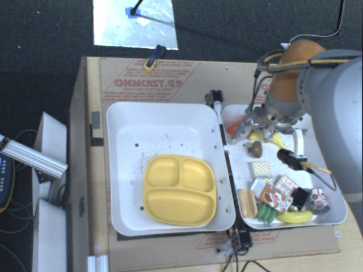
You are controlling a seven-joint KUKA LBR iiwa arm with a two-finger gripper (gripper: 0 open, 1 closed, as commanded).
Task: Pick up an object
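Brown rounded object (256, 148) lies loose below the claw (266, 130), whose grip I cannot tell.

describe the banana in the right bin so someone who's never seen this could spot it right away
Start at the right bin, the one crowded with small items, and go to its near edge. The banana lies flat there, just right of a green item. It is the long curved plain-yellow piece, while its neighbours are boxy, printed or green.
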